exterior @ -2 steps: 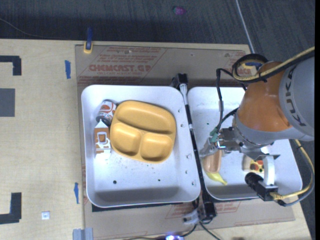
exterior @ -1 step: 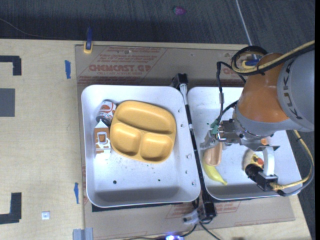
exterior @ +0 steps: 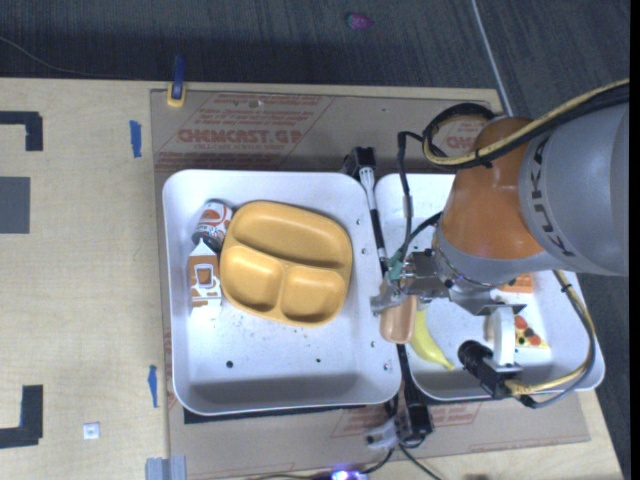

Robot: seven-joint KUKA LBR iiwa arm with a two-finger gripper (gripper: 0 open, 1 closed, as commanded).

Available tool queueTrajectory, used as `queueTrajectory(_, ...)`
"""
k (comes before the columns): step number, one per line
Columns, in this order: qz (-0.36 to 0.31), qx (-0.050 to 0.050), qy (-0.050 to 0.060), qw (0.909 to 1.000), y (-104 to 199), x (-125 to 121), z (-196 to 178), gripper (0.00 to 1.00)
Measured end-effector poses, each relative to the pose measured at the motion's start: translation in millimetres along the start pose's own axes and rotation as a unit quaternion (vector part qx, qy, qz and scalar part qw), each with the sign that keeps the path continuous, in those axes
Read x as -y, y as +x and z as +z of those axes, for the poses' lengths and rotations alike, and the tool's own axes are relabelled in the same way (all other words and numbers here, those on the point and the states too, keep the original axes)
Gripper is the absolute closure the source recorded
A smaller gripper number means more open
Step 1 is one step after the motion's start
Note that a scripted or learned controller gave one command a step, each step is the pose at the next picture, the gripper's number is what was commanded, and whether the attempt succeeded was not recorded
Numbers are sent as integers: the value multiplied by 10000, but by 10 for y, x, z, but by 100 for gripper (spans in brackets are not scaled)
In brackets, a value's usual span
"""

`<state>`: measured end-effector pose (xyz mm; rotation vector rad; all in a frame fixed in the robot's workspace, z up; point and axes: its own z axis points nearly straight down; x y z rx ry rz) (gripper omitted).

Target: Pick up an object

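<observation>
Your gripper [exterior: 393,296] is sitting right over the seam where the two bins meet, on the left edge of the right bin [exterior: 440,386]. From this angle you honestly can't tell if it's open or closed, since the wrist hardware covers that bit.

Poking out just below it there's a tan object [exterior: 398,322], a rounded, stubby thing hanging right by the divider. It's touching the gripper or very close to it, but the view doesn't show whether it's really being gripped. Just beside it on the right lies a banana [exterior: 430,346] on the right bin's floor, and further right there's a printed card [exterior: 530,336] with orange and red on it, partly under the arm [exterior: 560,198].

Over in the left bin [exterior: 280,368] you've got a big yellow divided plate [exterior: 285,263] taking up the upper middle. A small can [exterior: 211,225] is tucked at its upper left corner, and an orange-and-white box [exterior: 204,278] lies along its left side, against the bin's wall.
</observation>
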<state>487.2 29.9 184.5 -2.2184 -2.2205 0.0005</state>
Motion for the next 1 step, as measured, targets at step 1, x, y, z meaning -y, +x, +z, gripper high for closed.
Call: queueTrajectory(1,-2,5,-24,10000,448,72,-179,100)
